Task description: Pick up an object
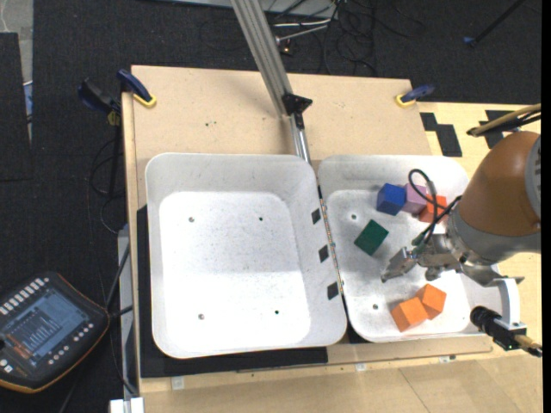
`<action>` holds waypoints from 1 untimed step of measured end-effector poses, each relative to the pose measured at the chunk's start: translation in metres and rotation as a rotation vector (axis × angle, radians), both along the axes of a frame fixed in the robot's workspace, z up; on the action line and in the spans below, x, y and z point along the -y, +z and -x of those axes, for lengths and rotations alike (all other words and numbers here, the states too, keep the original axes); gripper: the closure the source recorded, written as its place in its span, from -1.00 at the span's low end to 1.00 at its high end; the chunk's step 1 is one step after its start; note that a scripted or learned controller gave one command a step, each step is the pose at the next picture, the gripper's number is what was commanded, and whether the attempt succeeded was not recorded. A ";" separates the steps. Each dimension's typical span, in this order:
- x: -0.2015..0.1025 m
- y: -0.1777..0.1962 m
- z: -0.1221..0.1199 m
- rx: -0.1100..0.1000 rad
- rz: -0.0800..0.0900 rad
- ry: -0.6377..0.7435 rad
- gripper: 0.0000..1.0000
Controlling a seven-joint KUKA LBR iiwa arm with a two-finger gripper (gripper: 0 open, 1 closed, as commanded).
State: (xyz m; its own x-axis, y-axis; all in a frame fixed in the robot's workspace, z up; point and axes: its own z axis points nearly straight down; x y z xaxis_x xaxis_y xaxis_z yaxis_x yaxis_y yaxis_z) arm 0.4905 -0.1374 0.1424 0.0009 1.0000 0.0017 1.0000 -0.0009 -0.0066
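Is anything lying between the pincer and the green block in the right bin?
Nothing visible does. The pincer sits low in the right bin, with bare white floor between it and the green block up and to its left in the picture. The orange blocks lie on its other side.

2 shallow white plastic bins sit side by side on a tan wooden bench (362,101). The left white bin (172,231) is speckled inside. The right white bin (344,183) holds 5 small blocks: a blue cube (391,199) near its back wall, a pink block (417,200) just right of the blue cube, a small orange-red block (436,206) touching the pink one, a dark green cube (372,237) in front of the blue cube, and 2 orange cubes (419,307) touching each other near its front wall. The grey two-finger gripper (398,268) hangs over that bin's floor, between the green cube and the orange pair, with nothing between its fingers. A black cable loop (420,181) arches above the pink block.
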 end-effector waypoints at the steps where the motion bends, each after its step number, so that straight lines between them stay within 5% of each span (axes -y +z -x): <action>1: 0.000 -0.049 0.000 0.006 0.002 0.000 -1.00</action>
State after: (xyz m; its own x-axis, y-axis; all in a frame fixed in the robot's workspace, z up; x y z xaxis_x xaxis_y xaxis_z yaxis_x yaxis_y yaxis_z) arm 0.4906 -0.1373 0.0938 0.0013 1.0000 -0.0008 1.0000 -0.0013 -0.0001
